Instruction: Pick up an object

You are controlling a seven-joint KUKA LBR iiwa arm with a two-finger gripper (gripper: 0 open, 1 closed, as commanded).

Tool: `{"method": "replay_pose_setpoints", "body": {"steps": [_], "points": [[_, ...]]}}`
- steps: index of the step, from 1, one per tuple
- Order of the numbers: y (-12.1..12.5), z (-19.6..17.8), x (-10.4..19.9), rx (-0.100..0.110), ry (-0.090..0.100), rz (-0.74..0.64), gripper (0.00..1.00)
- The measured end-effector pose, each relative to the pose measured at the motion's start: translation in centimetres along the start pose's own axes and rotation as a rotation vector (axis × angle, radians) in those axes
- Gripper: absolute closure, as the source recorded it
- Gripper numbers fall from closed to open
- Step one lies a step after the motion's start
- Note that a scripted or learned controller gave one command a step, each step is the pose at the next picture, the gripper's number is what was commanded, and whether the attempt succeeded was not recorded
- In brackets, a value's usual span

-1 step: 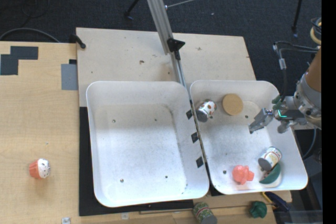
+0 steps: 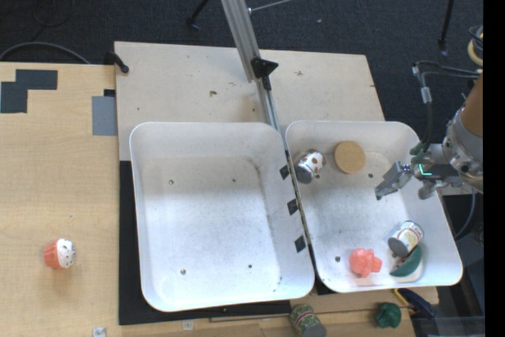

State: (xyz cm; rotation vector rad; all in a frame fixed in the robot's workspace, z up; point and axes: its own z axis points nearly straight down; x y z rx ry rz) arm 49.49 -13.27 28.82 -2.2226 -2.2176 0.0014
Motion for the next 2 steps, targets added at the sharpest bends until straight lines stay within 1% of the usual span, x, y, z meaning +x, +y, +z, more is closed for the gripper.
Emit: {"method": "replay_pose_setpoints", "body": {"steps": [1, 2], "points": [[0.1, 5.9, -0.8, 0.007, 0.001, -0.001, 0.0], [-0.1, 12.3, -0.7, 0.008, 0.002, -0.002, 0.0]]}}
